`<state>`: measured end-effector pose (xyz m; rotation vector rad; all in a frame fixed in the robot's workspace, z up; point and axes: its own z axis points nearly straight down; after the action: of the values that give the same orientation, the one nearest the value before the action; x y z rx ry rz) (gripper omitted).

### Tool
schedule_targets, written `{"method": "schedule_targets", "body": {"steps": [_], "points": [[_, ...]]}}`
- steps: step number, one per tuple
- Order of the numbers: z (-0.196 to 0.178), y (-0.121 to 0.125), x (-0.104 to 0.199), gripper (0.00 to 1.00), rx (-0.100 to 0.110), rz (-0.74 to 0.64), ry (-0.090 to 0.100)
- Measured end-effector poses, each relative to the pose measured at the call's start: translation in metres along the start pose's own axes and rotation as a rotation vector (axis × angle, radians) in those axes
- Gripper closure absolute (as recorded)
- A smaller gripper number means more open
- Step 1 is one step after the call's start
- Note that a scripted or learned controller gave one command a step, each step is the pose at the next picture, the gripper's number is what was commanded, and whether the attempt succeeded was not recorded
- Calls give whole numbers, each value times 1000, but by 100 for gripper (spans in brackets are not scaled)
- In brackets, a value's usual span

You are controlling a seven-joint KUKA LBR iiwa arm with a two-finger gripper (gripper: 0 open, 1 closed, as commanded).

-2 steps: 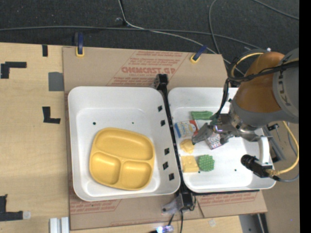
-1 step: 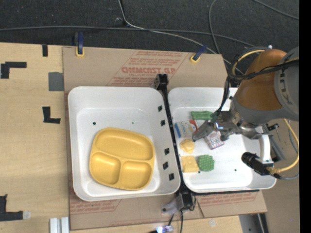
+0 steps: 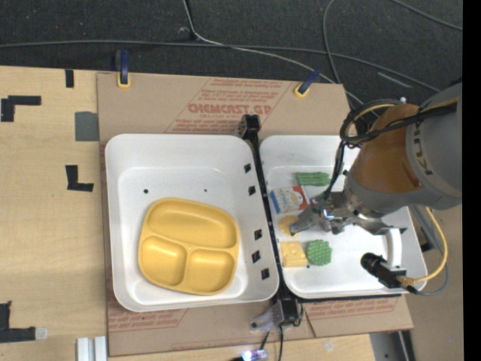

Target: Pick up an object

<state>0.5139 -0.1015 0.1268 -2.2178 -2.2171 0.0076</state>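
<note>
Brown cardboard [image 3: 225,104] covers the wooden bench [image 3: 45,201], and two white bins sit on it side by side. Black cables run over the dark floor at the far side.

The left bin [image 3: 120,153] holds one thing, a yellow tray [image 3: 188,244]. The tray has three parts: one long part on the far side and two small parts on the near side. It lies flat near the middle of the bin.

The right bin [image 3: 342,280] holds small things. A green block [image 3: 311,178] lies toward the far side. A small packet [image 3: 288,198] with white, blue and red on it lies just left of the middle. A yellow piece [image 3: 293,255] lies near the left wall, and a round green bumpy thing [image 3: 320,253] touches its right side.

The grey arm [image 3: 409,164] with its orange band reaches in from the right, over the right bin. The gripper [image 3: 307,222] hangs low, just near the packet and above the yellow piece. Its fingers [image 3: 302,226] are close together and too dark to make out, so I cannot tell if they are open or if they hold anything.
</note>
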Motion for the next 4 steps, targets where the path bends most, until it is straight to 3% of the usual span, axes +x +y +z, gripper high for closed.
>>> {"method": "schedule_targets", "body": {"steps": [1, 2, 4], "points": [[44, 0, 0, 0, -7, 0, -1], [31, 1, 0, 100, -8, -1, -2], [-59, 2, -11, 100, -11, -1, -2]]}}
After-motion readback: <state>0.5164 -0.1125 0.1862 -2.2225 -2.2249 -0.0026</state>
